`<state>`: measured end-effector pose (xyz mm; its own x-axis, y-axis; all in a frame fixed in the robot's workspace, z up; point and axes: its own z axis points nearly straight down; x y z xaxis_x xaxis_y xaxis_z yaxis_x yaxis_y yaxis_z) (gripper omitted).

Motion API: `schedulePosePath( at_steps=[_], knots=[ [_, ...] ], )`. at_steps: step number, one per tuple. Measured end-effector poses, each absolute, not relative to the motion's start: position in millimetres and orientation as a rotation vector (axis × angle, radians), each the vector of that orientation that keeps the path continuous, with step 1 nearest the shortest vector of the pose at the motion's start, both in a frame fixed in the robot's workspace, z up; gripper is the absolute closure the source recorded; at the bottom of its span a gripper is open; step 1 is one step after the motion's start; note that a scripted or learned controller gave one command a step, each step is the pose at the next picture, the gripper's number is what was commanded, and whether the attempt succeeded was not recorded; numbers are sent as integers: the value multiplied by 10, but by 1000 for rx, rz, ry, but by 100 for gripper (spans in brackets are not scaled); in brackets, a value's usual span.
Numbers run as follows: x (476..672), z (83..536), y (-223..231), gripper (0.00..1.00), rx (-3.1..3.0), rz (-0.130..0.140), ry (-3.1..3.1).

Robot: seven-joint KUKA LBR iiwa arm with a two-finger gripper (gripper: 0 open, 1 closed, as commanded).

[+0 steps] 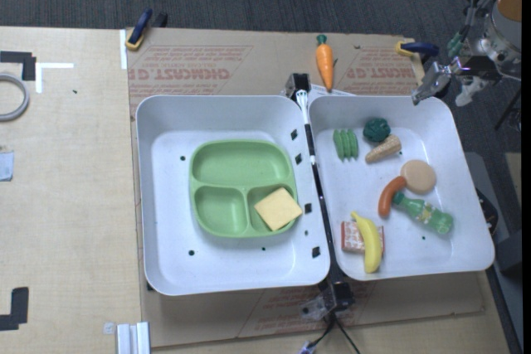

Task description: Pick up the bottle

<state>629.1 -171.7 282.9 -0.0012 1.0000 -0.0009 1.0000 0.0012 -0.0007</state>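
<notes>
The fingers (441,87) hang above the far right corner of the right bin (473,249), one tip to the left and one to the right with a clear gap of dark floor showing between them, so they stand open and have hold of nothing. They sit well apart from anything in the bin; my guess is the arm is parked high and to the side so the camera gets a clean look at the contents.

The bottle (424,212), green and clear, lies on its side in the right bin's near half, cap end pointing toward the bin's middle. A red sausage (388,196) sits just beside the cap end, and a tan bun (419,177) is just beyond it, close enough that the neck looks crowded; the body end looks freer to grab. Farther off lie a banana (370,242), a green bean pod (346,143) and a dark green broccoli (376,129).

The left bin (158,261) holds a green divided tray (217,170) with a yellow block (277,209) in one compartment. Both bins rest on flattened cardboard (191,62) over the pale wooden table (66,203). A toy carrot (323,60) lies on the cardboard behind the bins. Dark carpet runs beyond the table.
</notes>
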Motion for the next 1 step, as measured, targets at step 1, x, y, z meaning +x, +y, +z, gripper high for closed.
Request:
schedulePosePath(
  at_steps=[1],
  knots=[
    [6295,2926,-1720,100,2216,-3,2224]
  ],
)
